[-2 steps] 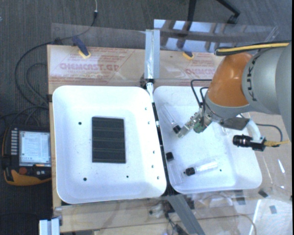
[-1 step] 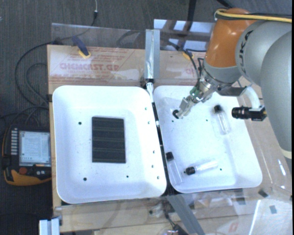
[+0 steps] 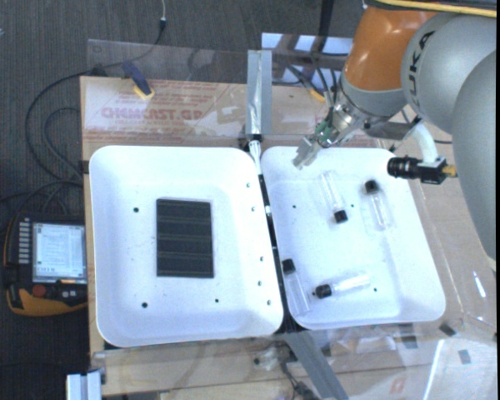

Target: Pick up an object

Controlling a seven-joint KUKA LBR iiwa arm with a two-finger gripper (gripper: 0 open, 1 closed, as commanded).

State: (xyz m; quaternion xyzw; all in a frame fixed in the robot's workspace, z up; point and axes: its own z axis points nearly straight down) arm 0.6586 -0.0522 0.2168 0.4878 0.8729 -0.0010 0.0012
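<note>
Overhead, from my remote station: the grey arm (image 3: 450, 65) with its orange band reaches in from the right, and its gripper (image 3: 307, 155) hangs over the far left corner of the right bin (image 3: 425, 307). I cannot tell how the gripper is set, and I see nothing between its tips. Several clear tubes with black caps lie in that bin. One tube (image 3: 332, 197) lies near the middle, just below the gripper, its cap toward the near side. A second tube (image 3: 377, 204) lies beside it to the right, cap toward the far side. A third tube (image 3: 343, 287) lies crosswise near the front wall, cap to the left. A small black piece (image 3: 288, 266) sits against the bin's left wall. The left bin (image 3: 117, 323) holds a dark ribbed rectangular block (image 3: 184, 237) lying flat at its centre. Both bins rest side by side, touching, on the worktop (image 3: 167, 115). A handheld control unit (image 3: 46, 261) lies on the floor to the left.
</note>
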